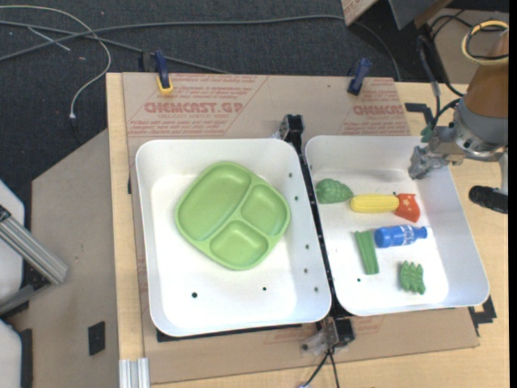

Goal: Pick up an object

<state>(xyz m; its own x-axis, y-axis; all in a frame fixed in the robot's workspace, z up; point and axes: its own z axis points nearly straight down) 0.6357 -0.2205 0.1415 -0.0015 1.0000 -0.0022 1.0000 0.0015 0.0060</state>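
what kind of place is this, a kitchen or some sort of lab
Most likely a robotics lab bench, not a kitchen: toy food sits in the right white bin, the board beneath is clamped down, and loose cables trail across the carpet.

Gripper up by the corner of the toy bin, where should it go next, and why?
Probably a small move down and toward the yellow corn. The gripper sits near the right bin's far edge with nothing visibly in it, and the corn and the orange piece lie nearest below it. The corn has bare bin floor around most of it, so it looks easiest.
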